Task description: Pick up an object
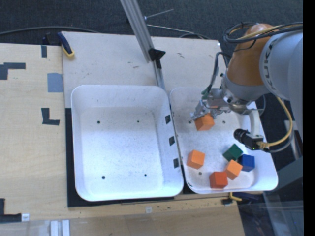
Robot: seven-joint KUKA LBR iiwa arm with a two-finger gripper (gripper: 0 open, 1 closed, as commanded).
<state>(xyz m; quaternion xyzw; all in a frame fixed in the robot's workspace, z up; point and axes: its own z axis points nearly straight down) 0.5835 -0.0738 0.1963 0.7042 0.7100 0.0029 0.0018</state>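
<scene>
My gripper [205, 114] hangs over the upper part of the right bin [266, 183]. A tilted orange block [204, 123] sits between its fingertips, and the fingers are shut on it. Loose on the bin floor lie another orange block [196, 159], a small orange block [234, 169], a red-orange block [218, 180], a green block [232, 153] and a blue block [247, 162].
The left bin [78, 132] lies beside the right one, with a shared rim between them. A slanted metal rail [142, 31] crosses the bench behind the bins. The arm's cable loops near the right bin's right edge [275, 141].
</scene>
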